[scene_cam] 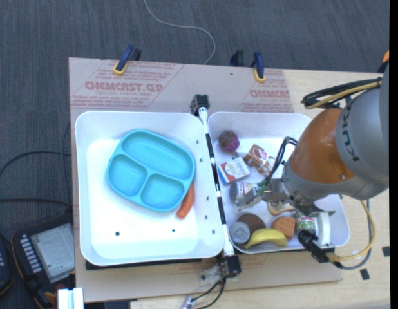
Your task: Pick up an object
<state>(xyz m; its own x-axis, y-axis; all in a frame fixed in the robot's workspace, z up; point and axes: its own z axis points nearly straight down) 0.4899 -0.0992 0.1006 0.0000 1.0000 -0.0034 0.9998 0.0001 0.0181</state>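
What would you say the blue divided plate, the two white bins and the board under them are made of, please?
Blue divided plate: probably moulded plastic, with a smooth, slightly glossy, uniform colour and rounded compartment edges. Left bin and right bin: likely thin formed plastic, smooth white with soft rounded rims. Board: looks like cardboard or fibreboard, matte tan with red printed lettering; which one is unclear.

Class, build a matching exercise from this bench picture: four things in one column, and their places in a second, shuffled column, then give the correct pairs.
Things:
1. blue divided plate
2. carrot
3. banana
4. purple ball

Places:
A. right bin, near its front edge
B. left bin, middle
C. right bin, near its back left corner
D. left bin, against the plate's right edge

Pairs: 1-B, 2-D, 3-A, 4-C
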